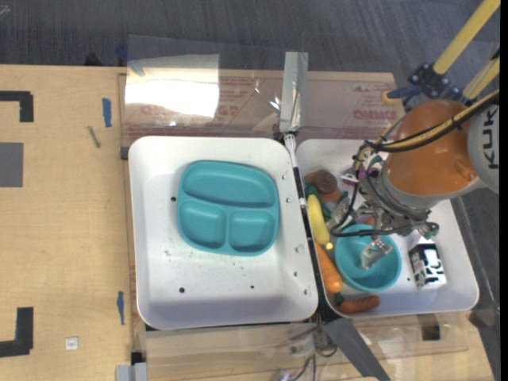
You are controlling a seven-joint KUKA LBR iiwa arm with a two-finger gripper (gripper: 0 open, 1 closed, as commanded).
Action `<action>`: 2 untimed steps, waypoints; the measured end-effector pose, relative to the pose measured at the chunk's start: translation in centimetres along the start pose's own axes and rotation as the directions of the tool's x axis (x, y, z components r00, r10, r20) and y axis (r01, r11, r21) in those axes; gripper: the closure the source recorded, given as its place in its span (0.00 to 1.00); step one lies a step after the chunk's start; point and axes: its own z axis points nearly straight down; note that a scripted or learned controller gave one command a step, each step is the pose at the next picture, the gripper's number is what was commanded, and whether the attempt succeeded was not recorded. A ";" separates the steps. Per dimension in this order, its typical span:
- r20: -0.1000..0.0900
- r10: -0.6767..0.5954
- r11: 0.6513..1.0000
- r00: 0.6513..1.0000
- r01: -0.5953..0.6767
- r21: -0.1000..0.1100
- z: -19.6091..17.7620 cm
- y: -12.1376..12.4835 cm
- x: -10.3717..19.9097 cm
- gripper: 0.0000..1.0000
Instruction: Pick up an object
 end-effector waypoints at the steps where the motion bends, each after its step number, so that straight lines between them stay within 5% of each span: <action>1: 0.005 0.215 0.977 0.977 -0.215 0.003 0.4 -2.4 -0.1 0.00; 2: 0.018 0.213 0.977 0.977 -0.213 0.009 -1.1 -2.5 -0.6 1.00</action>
